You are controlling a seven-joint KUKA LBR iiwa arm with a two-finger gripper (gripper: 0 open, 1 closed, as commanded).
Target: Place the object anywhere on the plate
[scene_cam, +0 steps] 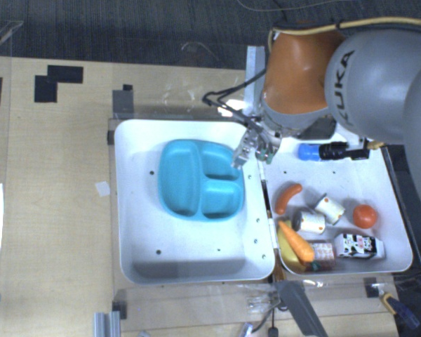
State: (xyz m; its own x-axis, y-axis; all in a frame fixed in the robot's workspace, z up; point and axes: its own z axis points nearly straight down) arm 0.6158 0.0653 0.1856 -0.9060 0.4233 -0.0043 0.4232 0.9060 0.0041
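Seemingly without anything visible between its fingers, though whether they are parted cannot be told, the gripper point(252, 148) hangs over the plate's point(196, 181) right rim, while the sausage point(288, 196) lies down-right in the right bin point(400, 258), tilted diagonally.

Two white bins point(130, 209) side by side, one blue plate point(196, 180), one sausage point(288, 196), one tomato point(365, 215), one carrot point(298, 243), one banana point(288, 248), two small white cups point(328, 208).
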